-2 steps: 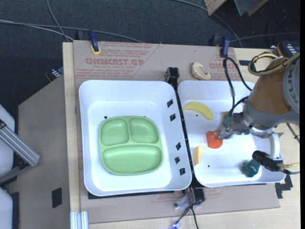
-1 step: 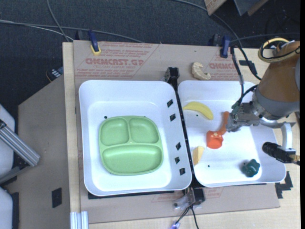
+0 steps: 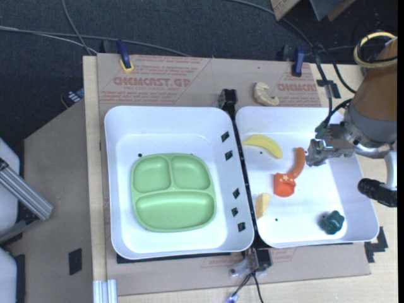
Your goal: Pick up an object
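1. Camera view: the gripper (image 3: 314, 153) hung low over the right bin (image 3: 353, 188), its tip just beside the upper end of an orange carrot-shaped toy (image 3: 289, 174). Whether it was clenched or released could not be told at this slant, and nothing showed as grasped.
2. The carrot toy lay near the middle of the right bin, slanting from its narrow upper end down to a broad red-orange base. It looked like light, stiff plastic with a smooth, probably slippery skin; the narrow shank seemed the better place to pinch, across its width.
3. A yellow banana toy (image 3: 264, 146) lay near the carrot's upper left, close to the divider between the bins. A pale yellow wedge (image 3: 261, 204) sat against that divider lower down, and a dark green lump (image 3: 331, 221) rested near the bin's lower right corner.
4. Open floor lay right of and below the carrot, giving room to descend; the far wall stood well apart.
5. The left bin (image 3: 120, 169) held a green divided tray (image 3: 173, 191).
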Available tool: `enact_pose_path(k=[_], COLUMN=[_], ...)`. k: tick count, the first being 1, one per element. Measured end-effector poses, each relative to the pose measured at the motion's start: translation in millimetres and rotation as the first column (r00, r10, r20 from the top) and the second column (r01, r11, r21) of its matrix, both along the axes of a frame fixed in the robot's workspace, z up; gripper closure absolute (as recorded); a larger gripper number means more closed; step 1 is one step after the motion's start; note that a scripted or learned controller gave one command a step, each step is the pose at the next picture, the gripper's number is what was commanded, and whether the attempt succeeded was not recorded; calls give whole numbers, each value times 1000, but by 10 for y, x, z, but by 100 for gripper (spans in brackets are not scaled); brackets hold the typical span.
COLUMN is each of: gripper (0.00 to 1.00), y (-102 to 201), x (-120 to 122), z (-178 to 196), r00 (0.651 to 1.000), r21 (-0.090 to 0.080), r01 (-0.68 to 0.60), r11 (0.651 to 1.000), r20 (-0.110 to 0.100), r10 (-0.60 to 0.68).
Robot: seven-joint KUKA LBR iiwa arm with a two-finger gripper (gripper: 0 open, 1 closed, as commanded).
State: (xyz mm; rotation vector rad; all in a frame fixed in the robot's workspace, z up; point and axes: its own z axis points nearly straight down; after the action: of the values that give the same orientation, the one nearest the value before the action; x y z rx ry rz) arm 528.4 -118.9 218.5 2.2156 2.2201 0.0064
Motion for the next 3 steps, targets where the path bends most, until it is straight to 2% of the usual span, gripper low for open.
enact_pose_path(k=[1, 3], gripper=[100, 100], y=[1, 1036], x=[12, 182], z=[436, 484], r00=[1000, 1000], r21=[0, 3], r01=[0, -4], r11=[1000, 1000], r20=[-1, -5], r10=[0, 4])
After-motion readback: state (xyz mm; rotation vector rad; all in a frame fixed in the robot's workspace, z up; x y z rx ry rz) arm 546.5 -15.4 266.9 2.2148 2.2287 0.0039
